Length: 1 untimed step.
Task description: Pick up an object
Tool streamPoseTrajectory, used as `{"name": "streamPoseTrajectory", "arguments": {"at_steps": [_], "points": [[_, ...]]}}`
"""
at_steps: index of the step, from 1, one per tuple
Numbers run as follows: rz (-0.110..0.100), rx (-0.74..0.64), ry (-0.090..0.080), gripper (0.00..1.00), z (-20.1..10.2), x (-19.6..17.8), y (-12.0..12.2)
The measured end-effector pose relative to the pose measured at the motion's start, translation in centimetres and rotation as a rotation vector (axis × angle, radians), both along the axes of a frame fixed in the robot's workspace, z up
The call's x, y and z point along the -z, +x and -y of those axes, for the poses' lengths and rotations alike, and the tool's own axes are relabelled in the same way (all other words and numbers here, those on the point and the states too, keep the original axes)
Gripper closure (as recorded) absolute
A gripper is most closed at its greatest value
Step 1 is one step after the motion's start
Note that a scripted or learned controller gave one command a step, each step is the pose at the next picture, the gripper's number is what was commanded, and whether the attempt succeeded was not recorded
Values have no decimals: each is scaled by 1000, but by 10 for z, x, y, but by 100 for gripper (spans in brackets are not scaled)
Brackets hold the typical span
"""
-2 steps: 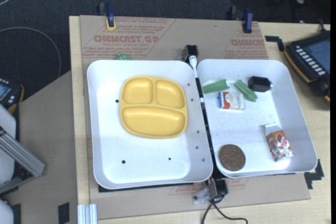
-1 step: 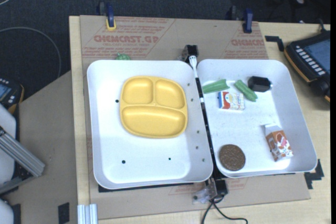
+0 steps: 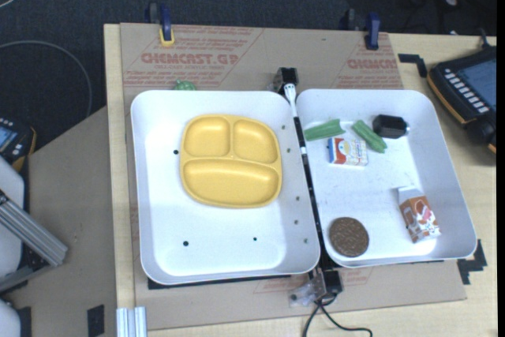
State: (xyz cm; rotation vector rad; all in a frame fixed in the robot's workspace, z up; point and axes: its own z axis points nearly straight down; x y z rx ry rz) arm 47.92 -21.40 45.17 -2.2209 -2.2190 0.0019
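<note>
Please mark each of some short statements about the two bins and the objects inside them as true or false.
1. The yellow divided plate lies in the left bin. True.
2. The round brown cookie lies on the plate. False: it lies in the right bin, near its front edge.
3. The two green pieces lie in the right bin. True.
4. The black object lies in the left bin. False: it lies in the right bin, near the back.

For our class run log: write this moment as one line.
left bin: yellow divided plastic plate | right bin: round brown cookie, black oval object | nothing lifted
</note>
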Motion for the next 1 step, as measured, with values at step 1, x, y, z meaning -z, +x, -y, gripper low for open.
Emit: {"name": "streamPoseTrajectory", "arguments": {"at_steps": [1], "points": [[1, 0, -1, 100, 10, 38, 0]]}}
